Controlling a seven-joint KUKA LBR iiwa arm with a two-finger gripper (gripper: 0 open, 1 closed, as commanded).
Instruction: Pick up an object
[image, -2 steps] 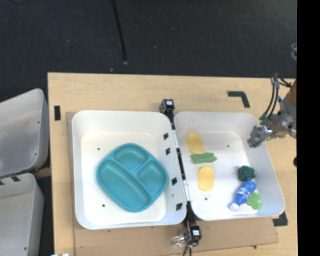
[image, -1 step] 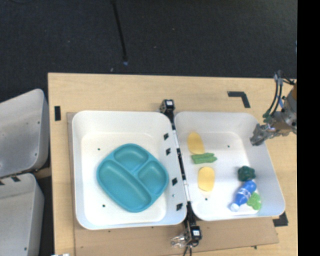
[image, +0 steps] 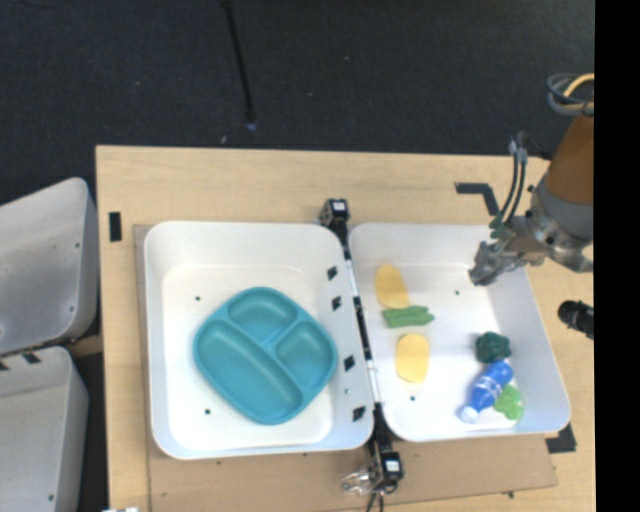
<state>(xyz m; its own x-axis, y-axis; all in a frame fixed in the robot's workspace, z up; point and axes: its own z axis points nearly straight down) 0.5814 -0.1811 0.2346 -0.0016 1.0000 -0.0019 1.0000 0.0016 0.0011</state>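
The right bin (image: 440, 245) holds two yellow pieces (image: 392, 286) (image: 412, 357), a green strip (image: 408, 317) between them, a dark green lump (image: 492, 347), a blue bottle-like toy (image: 485, 390) and a light green piece (image: 511, 403). My gripper (image: 487, 265) hangs over the bin's upper right part, above and apart from all of these. The dark green lump lies below it, toward the bin's front. Nothing shows between the gripper's tips.
The left bin (image: 170, 260) holds a teal divided tray (image: 264, 353). A hinge strip with black clips (image: 352, 330) runs between the bins. The arm (image: 565, 190) enters from the right over the bench edge. Grey panels (image: 40, 270) stand at the left.
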